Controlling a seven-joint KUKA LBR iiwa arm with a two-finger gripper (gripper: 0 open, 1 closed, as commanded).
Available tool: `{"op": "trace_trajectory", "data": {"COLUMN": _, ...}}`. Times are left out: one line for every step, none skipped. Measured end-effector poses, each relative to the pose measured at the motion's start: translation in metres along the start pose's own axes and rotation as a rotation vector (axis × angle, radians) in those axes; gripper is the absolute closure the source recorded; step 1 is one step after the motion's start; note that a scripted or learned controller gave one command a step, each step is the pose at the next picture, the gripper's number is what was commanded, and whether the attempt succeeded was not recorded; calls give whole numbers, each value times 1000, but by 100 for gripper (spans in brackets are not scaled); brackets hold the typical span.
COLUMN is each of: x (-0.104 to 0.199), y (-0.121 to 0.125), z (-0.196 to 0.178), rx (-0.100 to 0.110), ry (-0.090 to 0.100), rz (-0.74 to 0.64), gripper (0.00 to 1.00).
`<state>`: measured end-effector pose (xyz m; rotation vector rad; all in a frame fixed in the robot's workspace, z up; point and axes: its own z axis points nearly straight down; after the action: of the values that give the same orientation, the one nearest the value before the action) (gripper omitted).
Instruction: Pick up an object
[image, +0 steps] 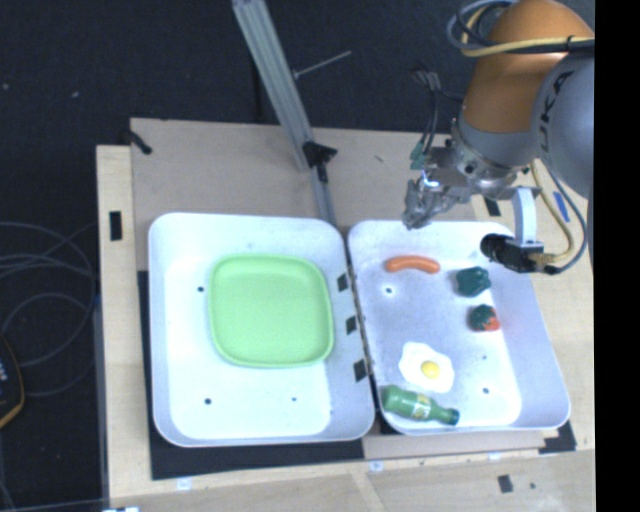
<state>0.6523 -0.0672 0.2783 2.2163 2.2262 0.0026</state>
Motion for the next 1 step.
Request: {"op": "trace_trajectory", "data": {"x": 51, "y": -1, "z": -3, "rx": 0, "ry": 0, "rz": 0, "gripper": 100}}
